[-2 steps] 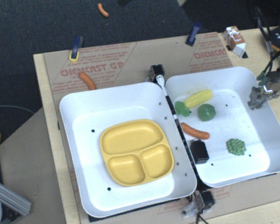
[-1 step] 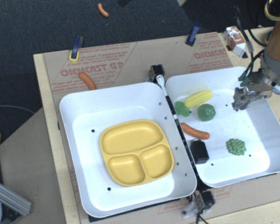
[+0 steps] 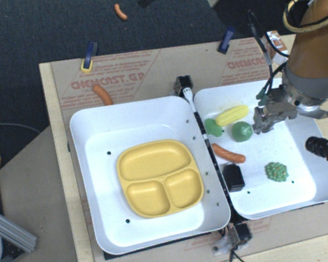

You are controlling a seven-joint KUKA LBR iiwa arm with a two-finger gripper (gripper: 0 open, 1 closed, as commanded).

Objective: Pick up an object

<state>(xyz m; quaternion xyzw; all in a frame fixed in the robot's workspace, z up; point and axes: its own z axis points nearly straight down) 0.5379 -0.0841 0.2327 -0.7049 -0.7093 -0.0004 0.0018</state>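
Observation:
The right bin (image 3: 319, 189) holds a yellow corn cob (image 3: 232, 114), a green ball-like fruit (image 3: 241, 130), a small green piece (image 3: 213, 127), an orange-red sausage (image 3: 228, 153), a green broccoli floret (image 3: 276, 171) and a black block (image 3: 234, 177). My gripper (image 3: 263, 122) hangs over the right bin, just right of the green fruit and below the corn's right end. Nothing is visibly held in it.
The left bin (image 3: 96, 186) holds a yellow three-compartment plate (image 3: 159, 177). A loose orange sausage (image 3: 102, 94) lies on the board behind the left bin, and another (image 3: 120, 11) on the dark floor. Blue clamps (image 3: 88, 57) (image 3: 226, 42) hold the board's far edge.

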